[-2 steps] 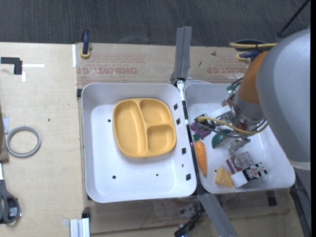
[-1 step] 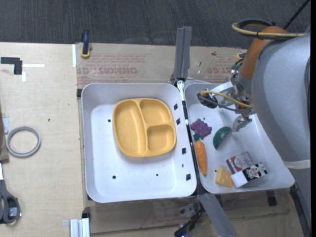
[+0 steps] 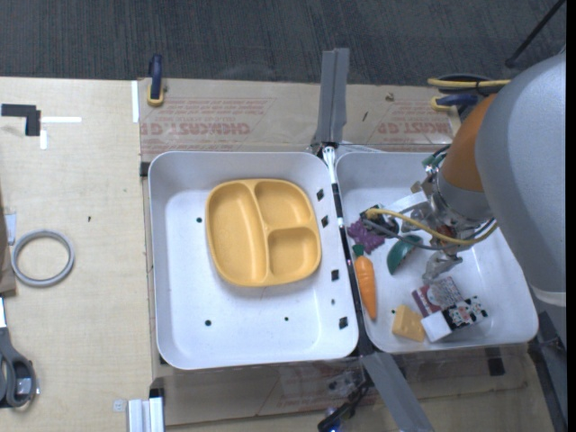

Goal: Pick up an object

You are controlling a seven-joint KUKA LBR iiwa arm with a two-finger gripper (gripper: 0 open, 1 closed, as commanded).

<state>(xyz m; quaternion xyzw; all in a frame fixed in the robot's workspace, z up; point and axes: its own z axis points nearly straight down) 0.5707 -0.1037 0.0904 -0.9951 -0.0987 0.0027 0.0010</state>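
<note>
I had the pincer [image 3: 441, 261] down inside the right-hand shallow white plastic bin [image 3: 513, 268]. Just left of it lay a dark green leaf-shaped toy [image 3: 400, 253], further left a purple toy grape bunch [image 3: 366, 233], and below that a long orange toy carrot [image 3: 364, 283] along the bin's left wall. Nearer the front edge than the pincer lay a yellow toy cheese wedge [image 3: 408, 323] and a small printed white box [image 3: 459, 315]. Well to its left, in the neighbouring shallow white bin [image 3: 180, 277], sat a yellow three-compartment plastic plate [image 3: 264, 231].

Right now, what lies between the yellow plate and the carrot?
In the camera view, bare white floor of the left bin, then the bins' adjoining walls. Nothing loose lies between the yellow plate and the carrot.
</note>
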